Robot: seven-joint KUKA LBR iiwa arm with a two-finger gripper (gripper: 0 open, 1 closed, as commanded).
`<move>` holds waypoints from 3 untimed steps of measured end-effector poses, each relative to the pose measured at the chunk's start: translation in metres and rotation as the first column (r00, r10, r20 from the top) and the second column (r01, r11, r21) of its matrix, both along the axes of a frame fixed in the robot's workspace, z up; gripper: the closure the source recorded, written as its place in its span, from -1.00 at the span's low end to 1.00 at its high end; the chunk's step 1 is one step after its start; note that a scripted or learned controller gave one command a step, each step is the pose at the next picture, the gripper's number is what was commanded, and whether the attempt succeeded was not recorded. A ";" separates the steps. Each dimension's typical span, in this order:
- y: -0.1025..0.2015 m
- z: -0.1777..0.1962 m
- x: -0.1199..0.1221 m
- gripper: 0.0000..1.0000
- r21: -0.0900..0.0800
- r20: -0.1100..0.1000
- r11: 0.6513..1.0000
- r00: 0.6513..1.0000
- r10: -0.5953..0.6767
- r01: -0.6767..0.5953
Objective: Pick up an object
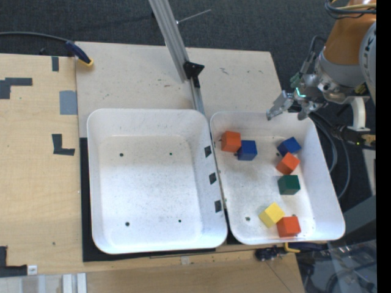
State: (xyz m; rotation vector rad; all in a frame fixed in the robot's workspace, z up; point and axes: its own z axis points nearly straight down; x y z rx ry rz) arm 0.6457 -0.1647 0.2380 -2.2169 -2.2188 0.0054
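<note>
— Nearest us, an orange cube (288, 226) touches a yellow cube (272, 214) in the right bin (327, 209).

— And the gripper (287, 107)?

— Over that bin's far rim, fingers apart, holding nothing. I'd descend on the lone green cube (288, 184).

— Surroundings?

— Plywood bench (140, 78), dark carpet (79, 11) beyond.

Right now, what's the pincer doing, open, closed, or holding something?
Pincer: open, holding nothing, above the far edge of the right bin.
</note>
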 end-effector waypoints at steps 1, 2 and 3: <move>0.000 0.003 0.001 -1.00 -0.002 0.005 1.000 1.000 0.001 -0.001; 0.002 -0.062 -0.001 -1.00 -0.001 -0.002 1.000 1.000 0.001 -0.001; -0.005 -0.117 -0.002 -1.00 0.000 0.011 1.000 1.000 -0.001 0.001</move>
